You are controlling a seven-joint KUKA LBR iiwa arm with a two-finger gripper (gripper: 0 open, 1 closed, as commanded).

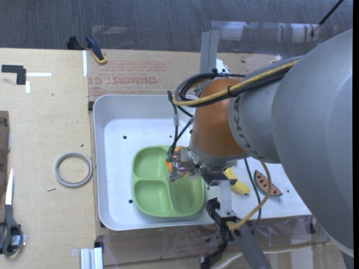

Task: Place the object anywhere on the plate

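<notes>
A green divided plate [154,184] lies in the left white bin [112,150]. My gripper [178,167] hangs over the plate's right side, above the divider near the upper right compartment. A small orange thing [170,162] shows at the fingers, but the wrist hides how it sits against them. The arm's grey body and orange band cover the plate's far right edge. A yellow banana [235,182] and a watermelon slice [267,185] lie in the right bin, to the gripper's right.
A ring of tape [73,168] and scissors [10,228] lie on the bench left of the bins. A blue-and-yellow clamp [96,50] sits at the back. Cables loop from the wrist down past the bin's front edge [224,223].
</notes>
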